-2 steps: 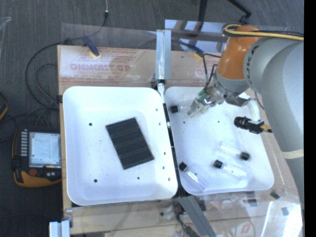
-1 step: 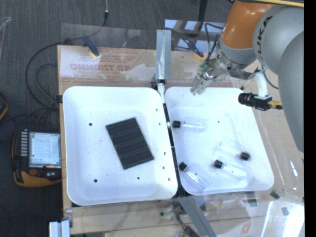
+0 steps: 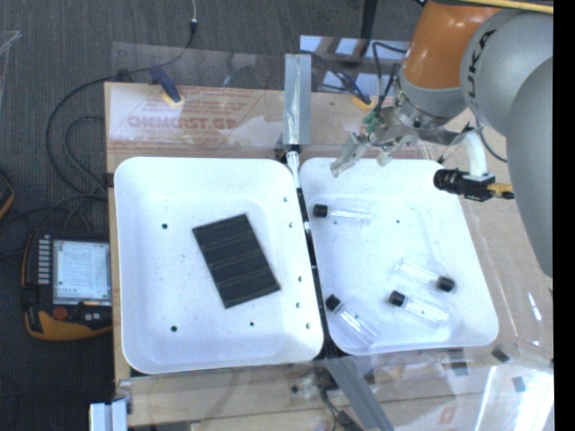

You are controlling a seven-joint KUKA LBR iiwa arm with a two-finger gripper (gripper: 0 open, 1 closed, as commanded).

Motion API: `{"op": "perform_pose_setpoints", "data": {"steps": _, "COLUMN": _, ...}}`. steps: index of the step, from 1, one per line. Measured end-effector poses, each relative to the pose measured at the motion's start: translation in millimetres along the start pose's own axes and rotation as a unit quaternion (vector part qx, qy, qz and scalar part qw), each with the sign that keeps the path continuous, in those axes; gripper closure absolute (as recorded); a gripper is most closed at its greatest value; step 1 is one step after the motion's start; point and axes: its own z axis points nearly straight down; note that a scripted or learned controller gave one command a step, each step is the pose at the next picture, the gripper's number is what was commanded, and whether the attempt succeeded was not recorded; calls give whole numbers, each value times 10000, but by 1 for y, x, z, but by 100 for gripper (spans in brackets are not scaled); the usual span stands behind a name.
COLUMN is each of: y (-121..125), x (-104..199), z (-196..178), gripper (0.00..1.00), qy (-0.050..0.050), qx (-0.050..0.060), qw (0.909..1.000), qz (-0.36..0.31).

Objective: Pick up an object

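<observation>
Arm [image 3: 503,52] came in from the right, orange band above the wrist. End effector [image 3: 367,153] hung over the far edge of the right bin [image 3: 467,241], near that bin's back-left corner. Its fingers were spread apart, nothing between them: released, no grasp.

Right bin held four clear vials with black caps:
- vial A [image 3: 341,213] near the left wall, lying roughly level, cap toward the divider.
- vial B [image 3: 424,276] right of centre, cap at its lower right end.
- vial C [image 3: 415,306] just below B, cap at its left end; the two were near each other, contact not clear.
- vial D [image 3: 350,319] at the near-left corner, tilted, cap at upper left.

All four lay flat on the bin floor, well apart from the end effector.

Left bin [image 3: 144,205] held a dark ribbed slab [image 3: 235,259], lying flat and turned at an angle, around the bin's centre.

A teach pendant [image 3: 67,285] sat on the floor left of the tabletop [image 3: 207,124].
</observation>
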Motion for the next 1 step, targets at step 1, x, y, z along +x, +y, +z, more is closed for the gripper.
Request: {"op": "perform_pose_setpoints", "data": {"steps": 1, "y": -64, "x": -31, "z": 80, "gripper": 0, "qy": 10, "qx": 10, "qw": 9978, "qz": -657}}
